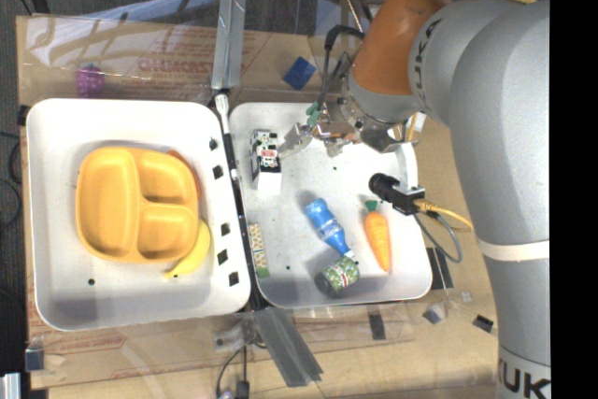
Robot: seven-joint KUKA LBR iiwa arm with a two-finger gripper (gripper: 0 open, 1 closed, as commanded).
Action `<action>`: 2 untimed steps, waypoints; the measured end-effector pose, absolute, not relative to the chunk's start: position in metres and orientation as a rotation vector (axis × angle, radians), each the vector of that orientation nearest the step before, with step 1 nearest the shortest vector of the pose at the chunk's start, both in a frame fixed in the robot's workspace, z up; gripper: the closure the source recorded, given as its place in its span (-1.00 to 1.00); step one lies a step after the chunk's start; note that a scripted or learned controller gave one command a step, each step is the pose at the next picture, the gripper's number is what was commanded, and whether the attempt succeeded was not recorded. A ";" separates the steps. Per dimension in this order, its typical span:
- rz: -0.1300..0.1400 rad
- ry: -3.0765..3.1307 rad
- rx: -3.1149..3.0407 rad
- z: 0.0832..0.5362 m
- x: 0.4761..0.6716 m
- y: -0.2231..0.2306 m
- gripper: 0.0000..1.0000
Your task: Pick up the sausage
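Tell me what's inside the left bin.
The left bin holds a yellow divided tray, and a banana lies against the tray's lower right edge. Whatever sits beneath the tray is covered.

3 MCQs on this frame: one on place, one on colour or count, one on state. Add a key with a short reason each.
1. Where does the carrot lie?
A. in the right bin, near its right wall
B. on the yellow tray
C. outside both bins

2. What colour is the divided tray in the left bin?
A. blue
B. yellow
C. green

3. How does the blue bottle rest?
A. standing upright
B. lying on its side on the bin floor
C. lifted clear of the bin

Key:
1 A: the carrot sits on the floor of the right bin beside its right wall.
2 B: the tray with compartments is yellow, with a banana at its lower right edge.
3 B: the bottle lies flat and slanted, apart from the gripper at the bin's upper part.
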State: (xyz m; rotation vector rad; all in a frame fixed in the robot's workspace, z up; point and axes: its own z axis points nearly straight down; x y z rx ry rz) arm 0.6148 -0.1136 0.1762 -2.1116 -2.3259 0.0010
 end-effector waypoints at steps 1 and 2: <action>0.003 -2.728 -1.549 0.173 0.611 -0.115 -1.00; 0.005 -2.430 -1.984 0.090 0.606 -0.115 -1.00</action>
